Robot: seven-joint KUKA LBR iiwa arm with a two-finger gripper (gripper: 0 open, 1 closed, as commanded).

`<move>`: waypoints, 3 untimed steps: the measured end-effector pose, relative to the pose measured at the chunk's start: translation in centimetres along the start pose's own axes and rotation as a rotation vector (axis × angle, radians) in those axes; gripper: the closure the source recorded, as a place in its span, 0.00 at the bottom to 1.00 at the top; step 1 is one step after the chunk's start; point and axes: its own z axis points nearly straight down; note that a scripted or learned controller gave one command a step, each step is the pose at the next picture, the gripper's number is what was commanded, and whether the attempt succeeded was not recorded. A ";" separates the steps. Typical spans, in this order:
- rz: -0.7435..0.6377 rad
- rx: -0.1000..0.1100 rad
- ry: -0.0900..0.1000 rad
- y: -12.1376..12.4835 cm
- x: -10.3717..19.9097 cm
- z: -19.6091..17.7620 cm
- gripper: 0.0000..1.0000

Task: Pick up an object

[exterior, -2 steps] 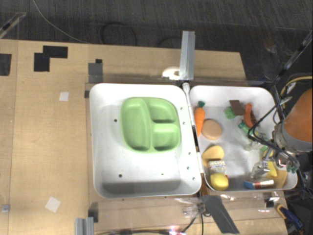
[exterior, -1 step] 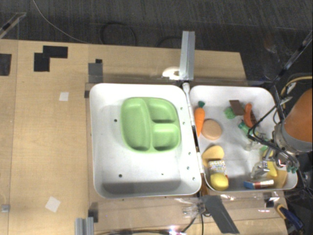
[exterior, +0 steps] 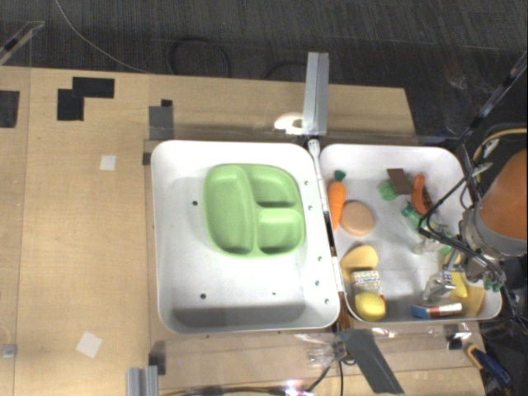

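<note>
The right bin holds several small items: a carrot, a tan round piece, a brown block, a yellow banana-like piece, a small labelled jar, a lemon and a red and blue marker. My gripper is low in that bin's near right corner, just above the marker and beside a yellow object. I see nothing clearly held by it.
A green divided plate lies in the left bin. An orange-red item and small green pieces sit at the right bin's far side. The arm's orange band and cables overhang the bin's right wall.
</note>
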 end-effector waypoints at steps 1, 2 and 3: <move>-0.145 -0.001 -0.001 0.0 0.0 0.0 0.00; -0.473 0.000 -0.003 -0.1 -0.2 0.0 0.00; -0.558 0.001 0.000 -0.1 -0.6 0.0 0.00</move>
